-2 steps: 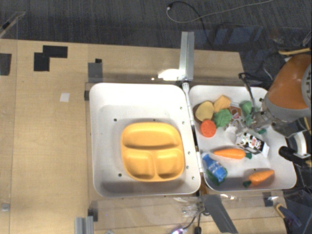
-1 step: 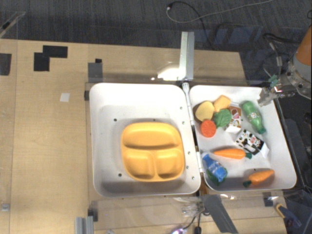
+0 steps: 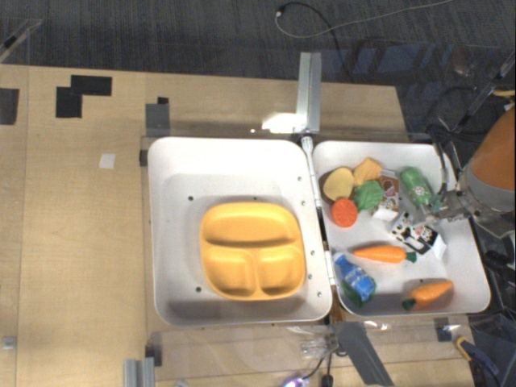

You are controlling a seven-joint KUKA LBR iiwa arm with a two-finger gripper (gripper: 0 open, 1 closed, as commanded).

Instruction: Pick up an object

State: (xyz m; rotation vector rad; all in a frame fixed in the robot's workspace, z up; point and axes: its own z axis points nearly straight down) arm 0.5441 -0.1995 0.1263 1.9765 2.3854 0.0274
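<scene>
The right bin [image 3: 476, 264] holds several toy foods. A yellow potato [image 3: 339, 183], a tan piece [image 3: 368, 169], a green broccoli [image 3: 369, 195] and a red tomato [image 3: 345, 213] lie at its back left. A green bottle [image 3: 415, 185] lies at the back right, beside a black-and-white packet [image 3: 415, 234]. A carrot [image 3: 379, 254] lies in the middle, a blue packet [image 3: 355, 279] at the front left and an orange piece [image 3: 430, 293] at the front right. My gripper [image 3: 434, 208] hangs low between the green bottle and the packet, reaching in from the right.
The left bin [image 3: 173, 216] holds a yellow divided tray [image 3: 252, 247]. A metal post [image 3: 310, 95] stands behind the rim where the two bins meet. The arm's orange band [image 3: 493, 158] sits over the right bin's right edge. Cables lie on the dark floor behind.
</scene>
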